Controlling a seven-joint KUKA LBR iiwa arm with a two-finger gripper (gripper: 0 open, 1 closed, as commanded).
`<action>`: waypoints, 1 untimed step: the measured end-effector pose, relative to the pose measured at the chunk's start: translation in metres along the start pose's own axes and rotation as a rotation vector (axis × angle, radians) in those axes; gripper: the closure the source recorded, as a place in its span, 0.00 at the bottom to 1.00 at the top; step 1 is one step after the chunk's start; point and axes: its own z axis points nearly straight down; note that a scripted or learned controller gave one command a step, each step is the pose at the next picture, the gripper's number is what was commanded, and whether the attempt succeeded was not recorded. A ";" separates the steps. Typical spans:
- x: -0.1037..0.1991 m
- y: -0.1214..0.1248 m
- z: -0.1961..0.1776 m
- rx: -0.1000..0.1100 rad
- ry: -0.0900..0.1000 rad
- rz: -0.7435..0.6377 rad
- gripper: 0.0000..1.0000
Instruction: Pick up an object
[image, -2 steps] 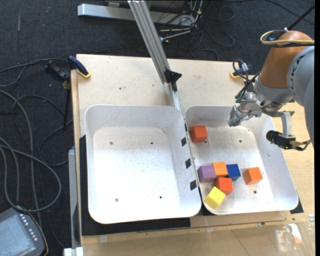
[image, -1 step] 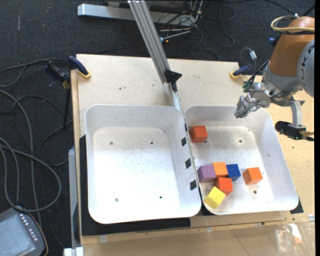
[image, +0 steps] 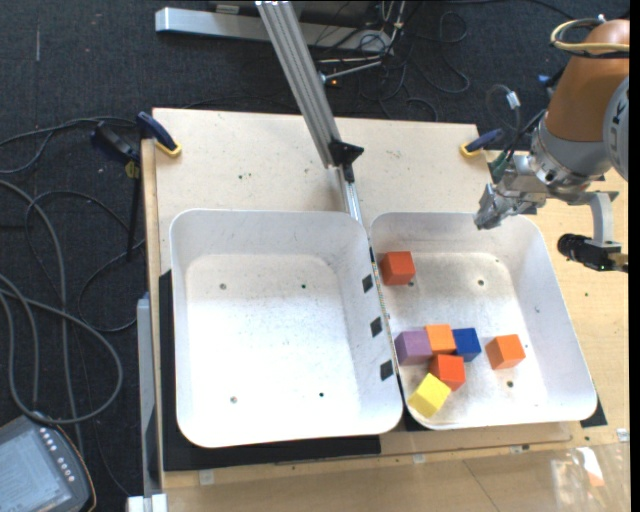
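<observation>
**Coloured blocks in the right bin, gripper at its far rim**

Nearest the camera, a yellow block (image: 430, 395) lies tilted at the 7 o'clock side of the right bin (image: 560, 300). Just beyond it a cluster touches: a red-orange block (image: 449, 369), purple block (image: 412, 346), orange block (image: 440, 337) and blue block (image: 466, 342). A separate orange block (image: 506, 351) sits at 3 o'clock of the cluster; another red-orange cube (image: 398, 267) stands apart at 11 o'clock. The left bin (image: 200, 300) adjoins. Both rest on a pale bench (image: 260, 160) over dark carpet with cables. The gripper (image: 490, 216) hovers at the right bin's far rim, grasping nothing; whether it is released or clenched cannot be told.
</observation>
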 end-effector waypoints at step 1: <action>0.056 0.003 0.007 0.005 0.003 -0.005 1.00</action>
